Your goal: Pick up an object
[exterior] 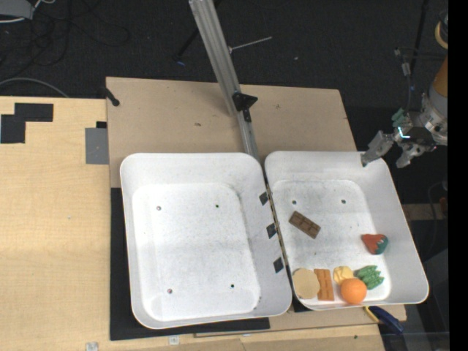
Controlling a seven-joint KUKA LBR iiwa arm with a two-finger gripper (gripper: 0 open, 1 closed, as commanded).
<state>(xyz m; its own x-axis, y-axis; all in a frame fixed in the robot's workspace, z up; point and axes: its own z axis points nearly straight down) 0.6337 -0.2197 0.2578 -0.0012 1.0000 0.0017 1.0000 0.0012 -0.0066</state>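
A tan tabletop [307, 115] carries two white bins; the left bin [139, 174] sits beside the right bin [395, 196], which holds a brown block [304, 224], red piece [374, 243], bread slice [306, 283], orange [353, 291] and apparently green leaves [370, 276]. The hand [393, 150] hovers off its far right corner, fingers apart, holding nothing.

Both bins, left bin [191, 240] and right bin [333, 196], look like matt white plastic with fine dark speckling on the floors; the bench [44, 218] left of the left bin is pale wood-grain laminate, and the board [175, 115] behind that bin is plain tan, cardboard or fibreboard by the look. The rail [219, 57] rising behind the bins is ribbed bare aluminium, dull sheen. In the right bin the orange ball [353, 291] looks smooth with a slight gloss, and the brown slab [305, 225] matt.
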